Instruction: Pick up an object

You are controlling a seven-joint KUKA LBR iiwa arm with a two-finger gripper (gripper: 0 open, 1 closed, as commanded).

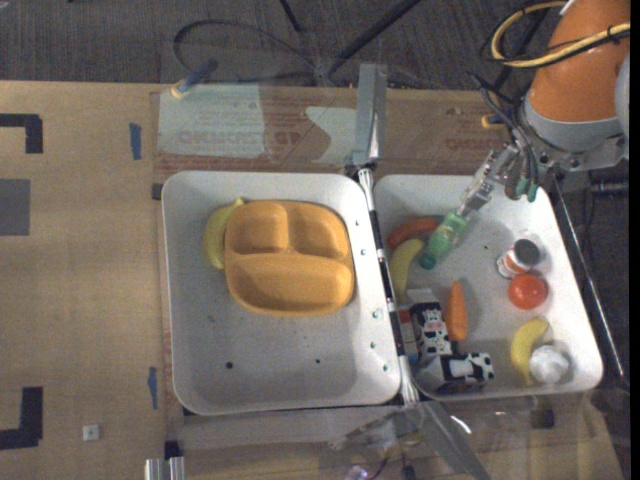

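The approach step is in hand. The gripper (478, 196) is seen low over the right bin (483, 268), toward the bin's 12 o'clock, and nothing is shown to be held. Whether it is spread or pressed together cannot be told at this slant. The likeliest target, a green bottle (443, 240), lies tilted at the gripper's 7 o'clock, its top just beside the tool, possibly touching. A banana (405, 263) lies at the bottle's 8 o'clock. Next, the bottle must be straddled across its narrow width and the banana left undisturbed.
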